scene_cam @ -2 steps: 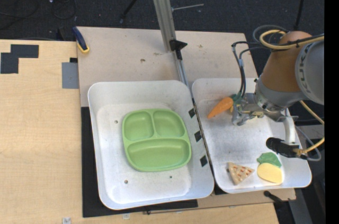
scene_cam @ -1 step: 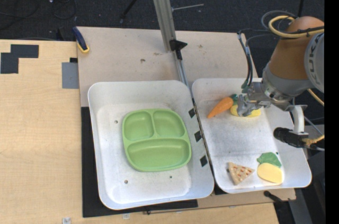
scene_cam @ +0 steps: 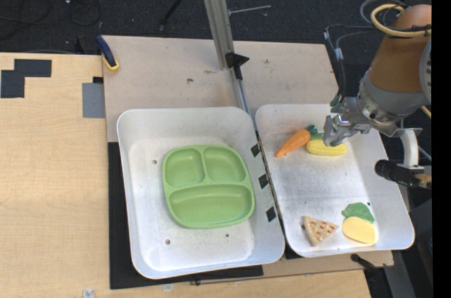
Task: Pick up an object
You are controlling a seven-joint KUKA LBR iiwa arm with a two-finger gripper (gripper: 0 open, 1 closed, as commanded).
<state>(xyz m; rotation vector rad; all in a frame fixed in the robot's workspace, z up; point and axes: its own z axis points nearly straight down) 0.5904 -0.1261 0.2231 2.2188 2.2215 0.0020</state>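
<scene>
My pincer (scene_cam: 337, 134) hangs low over the right bin (scene_cam: 320, 215), right at the yellow toy (scene_cam: 327, 148), which lies just under and beside my tips. How far my pincer is open, or whether it grips anything, I cannot tell. The carrot (scene_cam: 293, 142) lies just to the pincer's left, touching the yellow toy. Well below it sit the pizza slice (scene_cam: 319, 230) and the lemon (scene_cam: 360, 227). Far left, in the other bin (scene_cam: 141, 219), rests the green divided plate (scene_cam: 208, 185).

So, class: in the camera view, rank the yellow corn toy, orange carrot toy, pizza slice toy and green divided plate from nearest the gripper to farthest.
From the gripper:
1. Yellow corn toy, right below.
2. Orange carrot toy, beside it.
3. Pizza slice toy, bin's near end.
4. Green divided plate, other bin.
</scene>
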